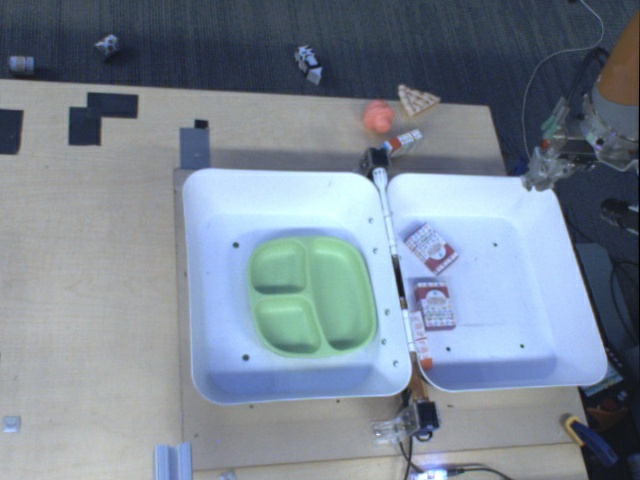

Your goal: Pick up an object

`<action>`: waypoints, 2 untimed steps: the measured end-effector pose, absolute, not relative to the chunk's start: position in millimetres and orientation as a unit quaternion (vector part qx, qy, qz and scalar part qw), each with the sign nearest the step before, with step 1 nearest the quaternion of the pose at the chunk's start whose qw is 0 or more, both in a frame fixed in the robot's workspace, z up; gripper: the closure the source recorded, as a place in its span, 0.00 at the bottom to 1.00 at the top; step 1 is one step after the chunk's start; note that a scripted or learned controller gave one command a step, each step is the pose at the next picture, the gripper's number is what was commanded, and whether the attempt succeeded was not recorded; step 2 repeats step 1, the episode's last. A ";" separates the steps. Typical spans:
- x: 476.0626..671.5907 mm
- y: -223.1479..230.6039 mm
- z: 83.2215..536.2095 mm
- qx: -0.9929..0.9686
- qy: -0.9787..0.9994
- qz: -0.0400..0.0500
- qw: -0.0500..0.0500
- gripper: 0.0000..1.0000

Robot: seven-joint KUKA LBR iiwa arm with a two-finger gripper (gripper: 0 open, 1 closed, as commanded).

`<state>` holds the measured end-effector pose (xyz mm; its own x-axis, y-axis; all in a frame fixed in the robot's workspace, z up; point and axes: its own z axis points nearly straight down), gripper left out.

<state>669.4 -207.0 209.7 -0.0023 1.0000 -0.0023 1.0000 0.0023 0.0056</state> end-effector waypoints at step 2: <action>671.3 -205.2 221.5 0.704 0.710 0.003 0.005 1.00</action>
